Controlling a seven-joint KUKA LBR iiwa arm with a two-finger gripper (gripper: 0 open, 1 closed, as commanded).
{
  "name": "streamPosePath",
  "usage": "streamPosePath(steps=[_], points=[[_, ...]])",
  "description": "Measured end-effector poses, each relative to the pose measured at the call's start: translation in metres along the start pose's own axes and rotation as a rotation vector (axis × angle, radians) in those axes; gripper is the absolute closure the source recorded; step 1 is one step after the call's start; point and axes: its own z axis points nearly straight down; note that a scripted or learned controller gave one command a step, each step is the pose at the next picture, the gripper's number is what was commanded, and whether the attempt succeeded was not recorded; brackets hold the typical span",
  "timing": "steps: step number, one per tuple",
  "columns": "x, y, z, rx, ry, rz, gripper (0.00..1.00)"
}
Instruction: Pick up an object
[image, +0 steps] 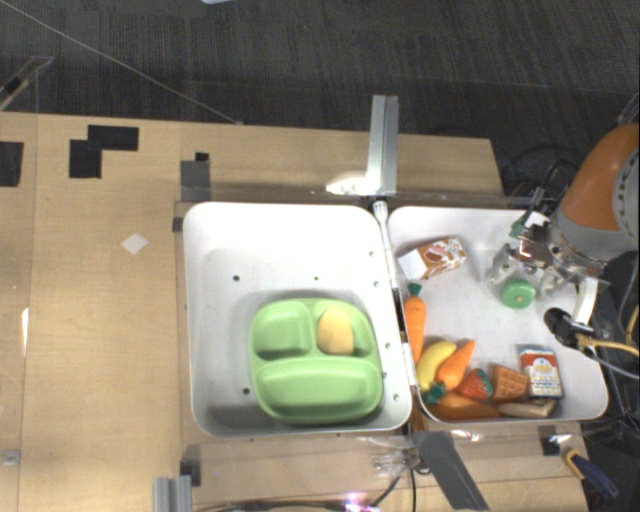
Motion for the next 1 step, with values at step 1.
streamPosePath(steps=[1], points=[[0.0012,0.0021,0.0125,-0.008,0.0,-0.105,0.0]])
